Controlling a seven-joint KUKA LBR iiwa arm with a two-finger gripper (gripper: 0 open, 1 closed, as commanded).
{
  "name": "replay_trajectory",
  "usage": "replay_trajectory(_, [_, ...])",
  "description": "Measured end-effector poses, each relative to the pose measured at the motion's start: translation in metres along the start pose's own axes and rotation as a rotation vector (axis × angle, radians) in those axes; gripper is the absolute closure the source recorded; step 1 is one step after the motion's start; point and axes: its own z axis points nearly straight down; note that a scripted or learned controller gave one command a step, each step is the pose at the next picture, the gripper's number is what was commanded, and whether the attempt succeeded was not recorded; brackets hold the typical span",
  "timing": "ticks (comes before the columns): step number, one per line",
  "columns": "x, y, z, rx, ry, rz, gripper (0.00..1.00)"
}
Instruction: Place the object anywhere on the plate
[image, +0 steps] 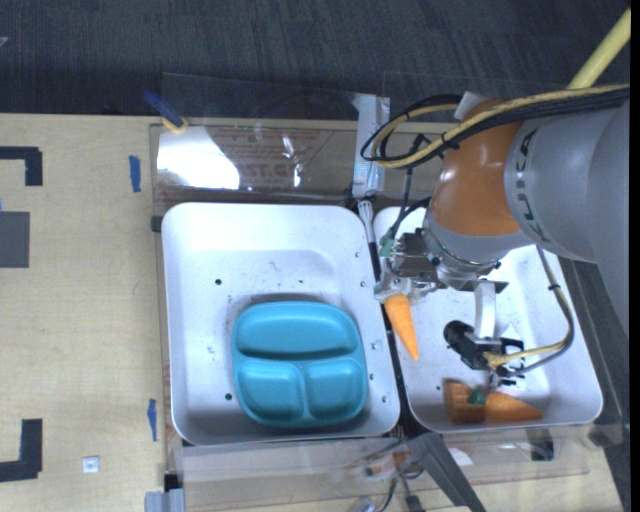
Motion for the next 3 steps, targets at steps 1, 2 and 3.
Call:
replay_trajectory(1, [0.061,0.002,0.0,-0.004,-0.003,-0.354,1.0])
replay_trajectory(2, [0.153,-0.033,0.04,0.002,-0.002,-0.434,1.0])
replay_trajectory(3, [0.15,-0.032,0.039,-0.001,-0.003,-0.429,0.0])
